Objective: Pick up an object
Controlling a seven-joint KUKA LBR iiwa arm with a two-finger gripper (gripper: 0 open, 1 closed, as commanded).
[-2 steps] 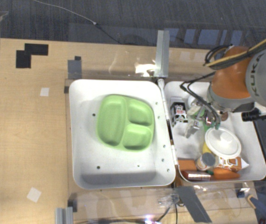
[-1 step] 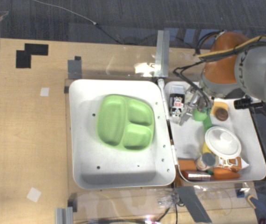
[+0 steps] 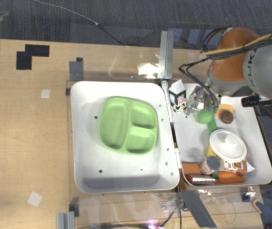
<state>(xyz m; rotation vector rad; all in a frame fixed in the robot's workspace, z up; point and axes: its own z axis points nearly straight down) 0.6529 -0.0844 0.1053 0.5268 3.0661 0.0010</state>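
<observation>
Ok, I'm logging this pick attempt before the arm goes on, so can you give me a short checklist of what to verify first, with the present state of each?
1. Gripper sits over the right white bin, near its far end: ok.
2. Small green round object lies just beside the gripper, unobstructed: ok.
3. An object is held between the fingers: cannot tell.
4. Black-and-white small carton stands close by at the bin's far left corner, collision risk: not ok.
5. White round lidded bowl stays apart from the gripper: ok.
6. Light green divided plastic plate lies flat in the left white bin: ok.
</observation>
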